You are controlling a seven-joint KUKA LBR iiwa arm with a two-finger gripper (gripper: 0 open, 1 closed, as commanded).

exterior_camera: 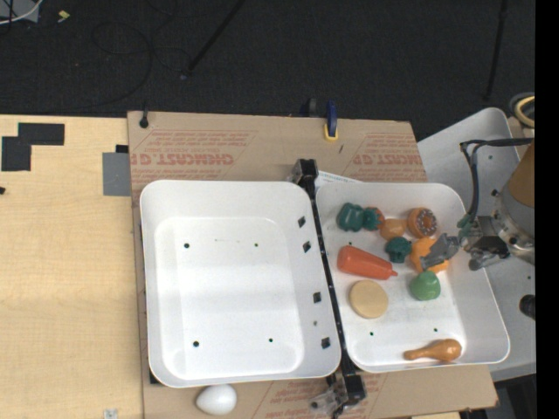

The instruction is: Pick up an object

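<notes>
Over the right bin (489,321), the claw (447,250) blurs into toys, its grip seemingly unreadable.

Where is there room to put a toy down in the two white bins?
The left bin has bare white floor from wall to wall. In the right bin, bare floor lies along the near edge between the tan disc and the orange gourd. The far half is crowded around the red carrot and the pincer.

Two white bins (227,208) (472,339); eight small toy items in the right bin; one white egg-shaped object (216,399) outside.
</notes>
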